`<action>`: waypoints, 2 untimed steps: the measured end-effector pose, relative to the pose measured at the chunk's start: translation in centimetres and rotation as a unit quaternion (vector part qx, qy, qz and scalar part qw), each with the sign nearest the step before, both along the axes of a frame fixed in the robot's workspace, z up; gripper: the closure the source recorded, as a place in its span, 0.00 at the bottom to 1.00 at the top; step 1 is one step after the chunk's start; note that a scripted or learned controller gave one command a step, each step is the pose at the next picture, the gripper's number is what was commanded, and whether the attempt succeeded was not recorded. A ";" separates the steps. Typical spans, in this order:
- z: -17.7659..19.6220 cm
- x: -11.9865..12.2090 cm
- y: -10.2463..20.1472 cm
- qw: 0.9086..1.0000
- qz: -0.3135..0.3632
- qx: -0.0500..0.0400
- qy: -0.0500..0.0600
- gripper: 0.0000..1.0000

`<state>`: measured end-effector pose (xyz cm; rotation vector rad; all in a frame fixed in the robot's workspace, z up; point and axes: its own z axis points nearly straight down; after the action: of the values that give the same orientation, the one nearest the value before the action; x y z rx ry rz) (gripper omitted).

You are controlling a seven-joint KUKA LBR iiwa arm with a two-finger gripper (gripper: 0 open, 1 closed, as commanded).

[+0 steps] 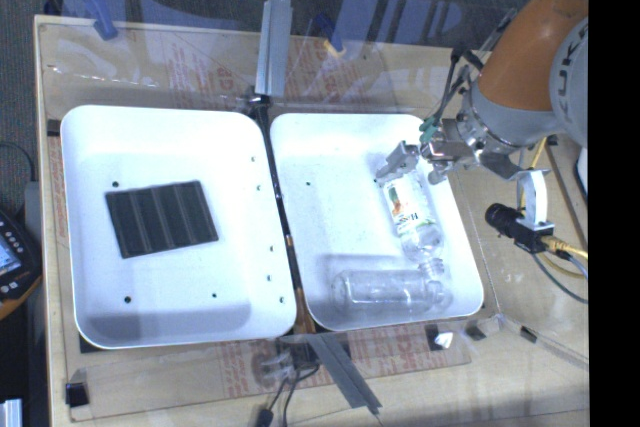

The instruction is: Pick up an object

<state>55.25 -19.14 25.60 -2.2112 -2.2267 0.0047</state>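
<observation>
Two shallow white bins side by side on the bench, so starting big: left bin with just a dark ribbed rectangular pad lying flat near its middle, well apart from everything else. Right bin with the actual candidates. Grey arm with the orange band reaching in from the right, wrist hanging over the right bin's upper right corner. Down along the near wall of that bin, a clear plastic bottle lying on its side, pretty hard to read against the white. Just above it, a smaller clear bottle with a white and orange label, also on its side, running diagonally from near the arm toward the near right corner, its lower end close to the big one, maybe touching, tough call at this angle. Then the gripper right at the upper end of that labelled bottle, low and close. Honestly can't tell whether the jaws are apart or together, too much clutter and glare around the tip. No sign of anything lifted: both bottles flat on the bin floor. So, best guess on progress: approach basically done, grasp not confirmed, and closing, lifting and clearing the bin all left to do.
</observation>
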 end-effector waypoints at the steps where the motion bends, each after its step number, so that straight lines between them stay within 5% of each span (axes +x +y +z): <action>1: -3.6 2.3 -1.8 1.000 0.025 0.001 0.000 0.00; 2: 0.2 2.2 -1.8 0.995 0.102 -0.001 -0.003 0.00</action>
<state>57.47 -20.92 25.81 -1.9760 -2.4451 0.0003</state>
